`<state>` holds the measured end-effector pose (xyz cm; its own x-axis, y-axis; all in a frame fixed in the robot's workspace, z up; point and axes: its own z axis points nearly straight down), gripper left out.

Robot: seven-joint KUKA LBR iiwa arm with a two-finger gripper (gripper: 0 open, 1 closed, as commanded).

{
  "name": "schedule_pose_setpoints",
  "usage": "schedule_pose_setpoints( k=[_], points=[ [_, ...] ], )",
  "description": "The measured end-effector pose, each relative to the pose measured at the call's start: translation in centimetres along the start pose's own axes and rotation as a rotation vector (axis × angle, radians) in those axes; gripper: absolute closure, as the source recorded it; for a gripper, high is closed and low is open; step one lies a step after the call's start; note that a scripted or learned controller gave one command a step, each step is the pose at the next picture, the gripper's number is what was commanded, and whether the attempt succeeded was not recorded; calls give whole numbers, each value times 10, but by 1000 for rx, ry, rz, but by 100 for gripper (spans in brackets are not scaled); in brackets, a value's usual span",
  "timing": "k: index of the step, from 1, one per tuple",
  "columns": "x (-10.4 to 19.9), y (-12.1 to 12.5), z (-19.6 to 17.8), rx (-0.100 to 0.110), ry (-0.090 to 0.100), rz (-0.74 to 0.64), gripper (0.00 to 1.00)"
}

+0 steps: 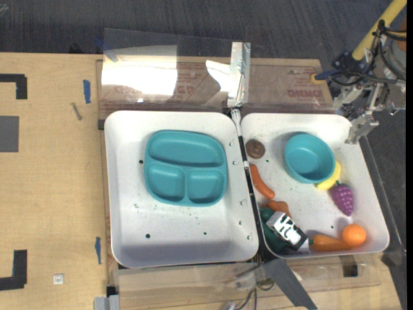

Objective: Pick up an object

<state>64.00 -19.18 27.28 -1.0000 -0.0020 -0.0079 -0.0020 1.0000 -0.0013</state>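
The right white bin (377,192) holds one teal bowl (310,156), one brown disc (256,148), one purple grape bunch (343,198), one orange ball (353,235) and two orange carrots (261,182); the left white bin (122,173) holds one teal divided plate (186,167). At upper right, the gripper (359,129) hangs over the right bin's corner, its grip state hidden.

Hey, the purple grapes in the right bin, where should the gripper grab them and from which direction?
Probably from straight above, fingers closing across the middle of the purple grapes, on their narrow width. The bunch lies flat and elongated on the right bin floor, its top end touching a yellow piece beside the teal bowl, so its long sides are the free ones.
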Motion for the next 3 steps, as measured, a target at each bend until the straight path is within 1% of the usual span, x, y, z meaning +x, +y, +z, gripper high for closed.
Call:
schedule_pose_setpoints(
  k=[1, 2, 3],
  points=[
    [-11, -29, 145, -5, 18, 119, 0],
    [39, -8, 176, 1, -5, 172, 0],
    [34, -30, 173, 1, -2, 286, 0]
  ],
)
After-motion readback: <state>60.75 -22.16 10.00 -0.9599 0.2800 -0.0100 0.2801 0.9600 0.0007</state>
